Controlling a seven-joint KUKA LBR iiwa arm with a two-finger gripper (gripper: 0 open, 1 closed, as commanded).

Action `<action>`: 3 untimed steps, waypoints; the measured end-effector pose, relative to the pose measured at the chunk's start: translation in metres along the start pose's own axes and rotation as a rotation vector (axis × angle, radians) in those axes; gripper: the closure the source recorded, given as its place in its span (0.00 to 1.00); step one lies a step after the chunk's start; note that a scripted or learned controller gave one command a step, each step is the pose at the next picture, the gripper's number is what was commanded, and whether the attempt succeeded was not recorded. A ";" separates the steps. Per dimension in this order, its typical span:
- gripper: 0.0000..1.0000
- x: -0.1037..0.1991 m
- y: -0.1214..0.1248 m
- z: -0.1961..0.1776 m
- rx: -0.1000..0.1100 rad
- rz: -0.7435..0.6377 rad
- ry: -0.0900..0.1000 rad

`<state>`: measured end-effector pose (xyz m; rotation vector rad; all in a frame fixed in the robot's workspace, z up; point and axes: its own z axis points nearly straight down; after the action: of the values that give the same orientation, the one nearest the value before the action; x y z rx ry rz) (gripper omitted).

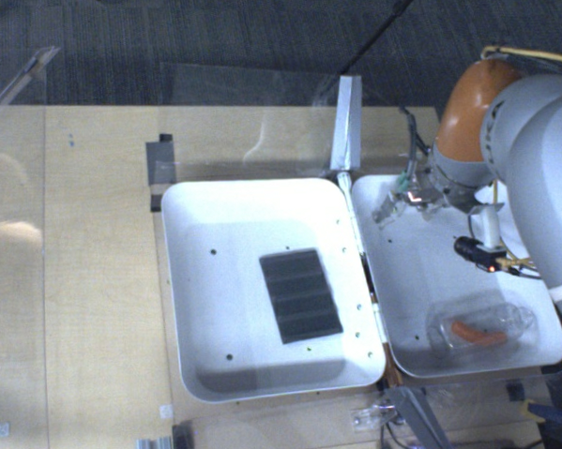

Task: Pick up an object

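One clear bottle (481, 328), faint in right bin (406, 287).

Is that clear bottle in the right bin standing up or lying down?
Lying down: the clear bottle rests lengthwise on the right bin's floor.

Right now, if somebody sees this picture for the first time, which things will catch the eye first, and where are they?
The eye goes first to the dark ribbed rectangular pad lying flat in the middle of the left bin. Next comes the big grey arm with its orange band at the upper right, its gripper at the far end of the right bin. In that bin's near corner lies a clear plastic object with something orange inside.
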<state>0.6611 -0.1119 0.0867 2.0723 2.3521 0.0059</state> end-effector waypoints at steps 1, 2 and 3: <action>0.00 0.000 0.000 0.000 0.000 0.000 0.000; 0.00 -0.084 -0.063 -0.072 0.000 0.043 -0.001; 0.00 -0.041 -0.166 -0.004 -0.003 -0.102 0.000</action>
<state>0.5016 -0.1733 0.0895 1.9486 2.4526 0.0090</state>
